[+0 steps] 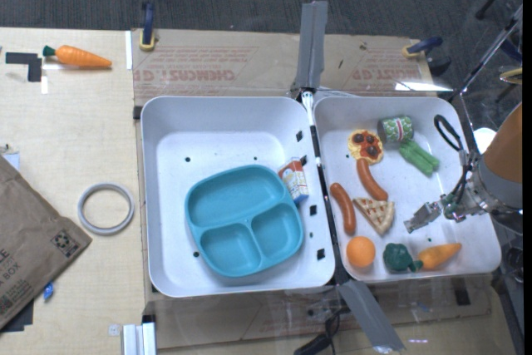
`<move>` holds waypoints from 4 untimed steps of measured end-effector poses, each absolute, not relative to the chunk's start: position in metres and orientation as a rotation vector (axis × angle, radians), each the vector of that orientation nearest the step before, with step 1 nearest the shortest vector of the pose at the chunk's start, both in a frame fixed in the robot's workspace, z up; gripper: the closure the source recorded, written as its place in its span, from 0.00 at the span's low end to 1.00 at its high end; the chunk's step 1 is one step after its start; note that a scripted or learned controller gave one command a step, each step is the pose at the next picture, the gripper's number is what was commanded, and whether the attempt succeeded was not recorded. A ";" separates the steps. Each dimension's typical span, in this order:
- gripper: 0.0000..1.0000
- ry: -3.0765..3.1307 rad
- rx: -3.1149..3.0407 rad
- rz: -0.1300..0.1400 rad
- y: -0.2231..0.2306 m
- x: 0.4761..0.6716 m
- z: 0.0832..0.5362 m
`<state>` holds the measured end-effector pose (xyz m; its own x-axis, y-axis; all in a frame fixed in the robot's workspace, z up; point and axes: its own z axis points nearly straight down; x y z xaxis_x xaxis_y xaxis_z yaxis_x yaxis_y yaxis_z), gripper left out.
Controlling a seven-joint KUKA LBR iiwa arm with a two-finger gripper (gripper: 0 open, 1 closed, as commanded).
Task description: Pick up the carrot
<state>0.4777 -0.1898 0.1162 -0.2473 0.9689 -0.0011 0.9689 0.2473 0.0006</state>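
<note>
An orange carrot [440,254] with a dark green leafy top [399,258] lies along the front wall of the right bin [486,262], pointing right. My gripper [422,217] hangs just above and slightly left of the carrot's middle, reaching in from the right at a tilt, and nothing shows in it. A second carrot [79,57] lies on the wooden bench at the far left, outside both bins.
The right bin also holds an orange [360,252], a pizza slice [375,214], two sausages [342,208], a small round pizza [366,145], a green can [396,129] and a green vegetable [418,156]. In the left bin sits a blue divided plate [243,220]. A tape ring [105,207] lies on the bench.
</note>
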 end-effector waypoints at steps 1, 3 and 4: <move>0.00 2.661 1.673 0.000 -0.207 0.477 0.091; 0.00 2.875 1.270 0.001 -0.154 0.478 0.091; 0.00 3.085 0.594 0.001 -0.164 0.478 0.091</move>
<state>0.4778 -0.1635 0.0912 -0.9286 0.3711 0.0002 0.3711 0.9286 0.0008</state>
